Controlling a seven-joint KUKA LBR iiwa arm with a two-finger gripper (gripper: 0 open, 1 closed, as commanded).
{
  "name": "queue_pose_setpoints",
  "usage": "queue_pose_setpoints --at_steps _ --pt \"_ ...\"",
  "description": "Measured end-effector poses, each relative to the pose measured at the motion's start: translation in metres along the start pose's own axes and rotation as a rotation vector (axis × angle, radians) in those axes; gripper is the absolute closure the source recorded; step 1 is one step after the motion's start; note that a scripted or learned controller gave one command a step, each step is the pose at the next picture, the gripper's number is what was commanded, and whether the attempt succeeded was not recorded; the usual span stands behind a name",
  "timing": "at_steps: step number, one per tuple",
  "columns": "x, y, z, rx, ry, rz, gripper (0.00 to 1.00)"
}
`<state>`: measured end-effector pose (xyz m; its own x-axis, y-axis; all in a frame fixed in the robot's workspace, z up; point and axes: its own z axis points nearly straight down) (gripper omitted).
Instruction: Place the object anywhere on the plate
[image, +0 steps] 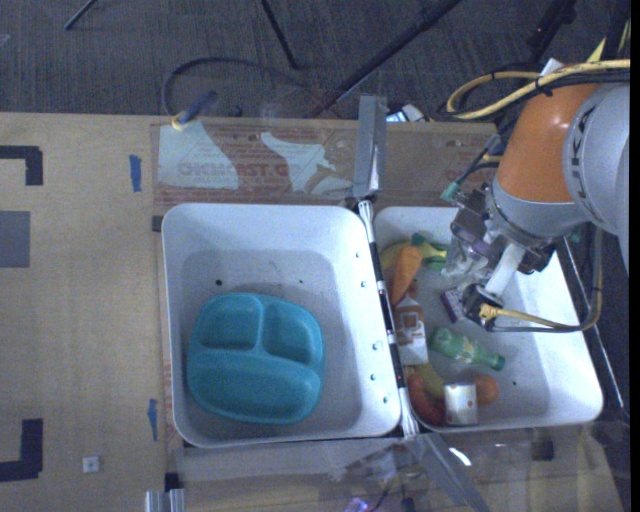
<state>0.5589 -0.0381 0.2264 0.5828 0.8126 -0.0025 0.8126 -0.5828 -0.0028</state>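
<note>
Presently: teal plate (255, 357), left bin (200, 225), toward its 6 o'clock. Right bin (560, 390): carrot (405, 270) and banana (428, 245) at 11 o'clock, carton (410, 335) at 9, green bottle (465, 350) central, silver can (460, 401) at 6. Pincer (468, 272) over this bin's 12 o'clock part; open or closed cannot be told.

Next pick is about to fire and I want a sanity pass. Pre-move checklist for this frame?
1. Plate lies flat in the left bin: ok.
2. Gripper is above the right bin: ok.
3. Something held in the gripper: cannot tell.
4. Pick candidates near the gripper, green bottle and carrot: ok.
5. An object placed on the plate: not ok, not yet done.
</note>
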Motion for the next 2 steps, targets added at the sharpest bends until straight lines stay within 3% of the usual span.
queue_pose_setpoints --at_steps 1,2 --pt "0.081 -0.056 0.004 -0.002 0.002 0.323 1.00" --pt "0.100 -0.165 0.076 0.001 -0.001 0.359 1.00"
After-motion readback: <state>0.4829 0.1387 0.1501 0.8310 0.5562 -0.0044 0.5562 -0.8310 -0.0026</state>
